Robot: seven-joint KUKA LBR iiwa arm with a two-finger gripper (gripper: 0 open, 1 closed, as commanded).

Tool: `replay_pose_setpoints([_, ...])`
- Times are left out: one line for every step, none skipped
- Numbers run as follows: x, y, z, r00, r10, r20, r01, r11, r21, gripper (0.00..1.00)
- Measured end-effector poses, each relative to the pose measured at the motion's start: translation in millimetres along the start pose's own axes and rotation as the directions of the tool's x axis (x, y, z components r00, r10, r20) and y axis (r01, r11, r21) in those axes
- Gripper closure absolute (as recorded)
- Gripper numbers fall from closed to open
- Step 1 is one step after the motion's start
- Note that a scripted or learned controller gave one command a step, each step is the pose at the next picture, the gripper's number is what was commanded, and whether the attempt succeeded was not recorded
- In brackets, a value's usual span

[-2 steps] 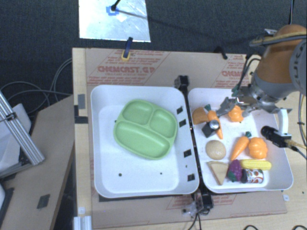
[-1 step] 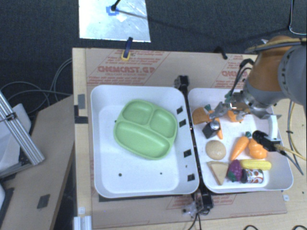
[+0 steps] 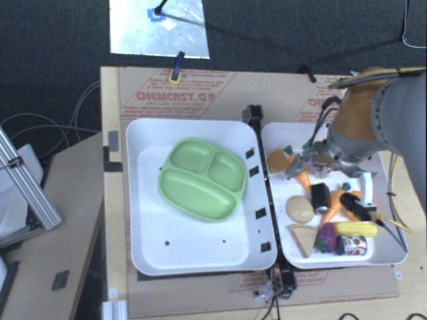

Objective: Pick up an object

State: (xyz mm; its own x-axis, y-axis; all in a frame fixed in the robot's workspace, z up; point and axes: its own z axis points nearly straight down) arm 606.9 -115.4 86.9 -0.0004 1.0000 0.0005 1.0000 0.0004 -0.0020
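**One small carrot right under the tool, and that's the whole story**

Plenty of clutter in the right bin (image 3: 280,135), but the tool (image 3: 303,166) is parked over its upper-left part, and the closest thing to it is a small orange carrot (image 3: 304,179), sitting just below the fingertips, maybe touching them. Its long axis runs on a slant, from up near the tool down toward the black block (image 3: 320,196) beside it. A brown roundish piece (image 3: 278,159) lies just to the tool's left, and a beige bun-looking thing (image 3: 299,209) is further down past the carrot. Everything else (purple grapes (image 3: 327,235), corn (image 3: 357,229), a second carrot (image 3: 335,207)) is well off toward the near corner.

Whether the tool is grasping anything, honestly can't tell; the metal bits blur together and nothing clearly sits between the fingers.

Arm pose: the grey arm (image 3: 393,115) reaches in from the right, orange band (image 3: 353,112) above the wrist, the wrist bent down into the bin.

My guess is the carrot is the target, and the slanted axis matters, since the fingers would want to close across it, not along it. The green tray (image 3: 202,179) in the left bin (image 3: 143,179) is well away from the action.
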Motion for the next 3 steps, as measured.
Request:
replay_pose_setpoints([-0.4,1.6,-13.6,1.0,0.0,0.001,0.0,1.0,-0.006,1.0])
replay_pose_setpoints([-5.8,8.7,-60.5,1.0,-0.002,0.002,0.002,1.0,-0.008,1.0])
replay_pose_setpoints([3.8,10.9,-119.3,1.0,-0.005,0.001,0.005,1.0,-0.009,1.0])
